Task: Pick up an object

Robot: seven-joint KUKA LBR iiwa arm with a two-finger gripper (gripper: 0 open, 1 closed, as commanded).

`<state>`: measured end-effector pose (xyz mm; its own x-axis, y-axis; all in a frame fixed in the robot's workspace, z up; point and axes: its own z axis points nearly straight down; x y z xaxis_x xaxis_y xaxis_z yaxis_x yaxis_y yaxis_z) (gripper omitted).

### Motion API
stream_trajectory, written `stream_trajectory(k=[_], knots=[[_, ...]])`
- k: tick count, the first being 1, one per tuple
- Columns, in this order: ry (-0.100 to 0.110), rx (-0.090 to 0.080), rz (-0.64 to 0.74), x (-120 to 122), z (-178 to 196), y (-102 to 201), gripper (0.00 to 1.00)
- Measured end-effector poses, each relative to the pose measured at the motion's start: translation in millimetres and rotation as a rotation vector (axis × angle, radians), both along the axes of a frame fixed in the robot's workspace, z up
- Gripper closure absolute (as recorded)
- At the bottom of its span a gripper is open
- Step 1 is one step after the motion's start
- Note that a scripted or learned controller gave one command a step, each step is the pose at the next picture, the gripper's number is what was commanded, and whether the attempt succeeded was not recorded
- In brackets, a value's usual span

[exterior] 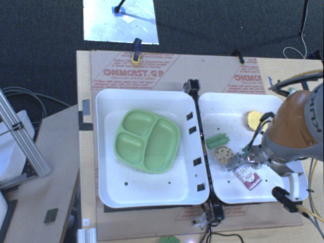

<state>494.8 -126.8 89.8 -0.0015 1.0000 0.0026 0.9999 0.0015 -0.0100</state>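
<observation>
Candidate objects, all in the right bin (223, 110): a red-and-white packet (249, 176) lying flat near the bin's front; a tan, speckled cracker-like piece (223, 154) just to its left; a green piece (217, 140) beside that, close to the divider; a yellow item (254, 119) toward the back, well apart from the others. The left bin (109, 186) carries a green sectioned plate (148, 140).

My gripper (238, 162) sits low over the right bin, between the tan piece and the packet and very near both. Its metal tip appears to touch or overlap the packet's upper left corner. I cannot tell how far apart my fingers stand; they read as one blurred grey mass. Nothing is visibly held between them, so I record no grasp.

Risks, as I judge them:
- The packet is thin and flat. Fingers closing above it may skid off and come up with nothing.
- The tan piece is just beside my tip. A closing or descending stroke could shove it toward the green piece instead of capturing anything.
- Straddling two objects invites a partial pinch on an edge, which would likely slip on lifting.
- My wrist and orange band (293, 120) hide the bin's right side, so contact there cannot be checked.
</observation>
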Motion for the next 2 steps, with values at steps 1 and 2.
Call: stream_trajectory(k=[1,2], knots=[[-0.019,-0.003,0.008,69,-3,45,0.0],[-0.022,-0.004,0.006,150,-3,42,0.0]])
